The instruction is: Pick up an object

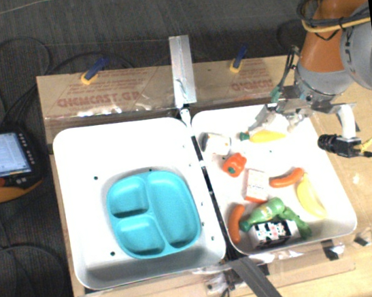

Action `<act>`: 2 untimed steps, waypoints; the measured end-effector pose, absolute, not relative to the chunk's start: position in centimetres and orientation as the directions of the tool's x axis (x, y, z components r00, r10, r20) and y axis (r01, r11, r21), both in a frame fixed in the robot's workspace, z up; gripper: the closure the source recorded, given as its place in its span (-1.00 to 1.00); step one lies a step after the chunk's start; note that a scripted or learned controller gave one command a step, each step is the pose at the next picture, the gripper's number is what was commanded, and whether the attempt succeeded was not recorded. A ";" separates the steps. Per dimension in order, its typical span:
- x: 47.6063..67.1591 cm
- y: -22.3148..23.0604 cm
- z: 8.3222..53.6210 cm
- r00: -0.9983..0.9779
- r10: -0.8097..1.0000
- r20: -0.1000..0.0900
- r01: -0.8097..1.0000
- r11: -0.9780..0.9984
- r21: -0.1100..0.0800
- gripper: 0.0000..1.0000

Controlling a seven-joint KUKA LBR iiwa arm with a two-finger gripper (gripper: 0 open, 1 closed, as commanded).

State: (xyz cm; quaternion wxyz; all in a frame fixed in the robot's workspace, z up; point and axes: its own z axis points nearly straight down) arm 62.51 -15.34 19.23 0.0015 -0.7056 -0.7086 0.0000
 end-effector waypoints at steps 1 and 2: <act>60.7 -15.8 27.6 0.262 0.965 -0.004 0.965 -0.262 -0.001 -1.00; 63.0 -16.2 18.5 -0.007 1.000 -0.003 1.000 0.007 -0.003 -1.00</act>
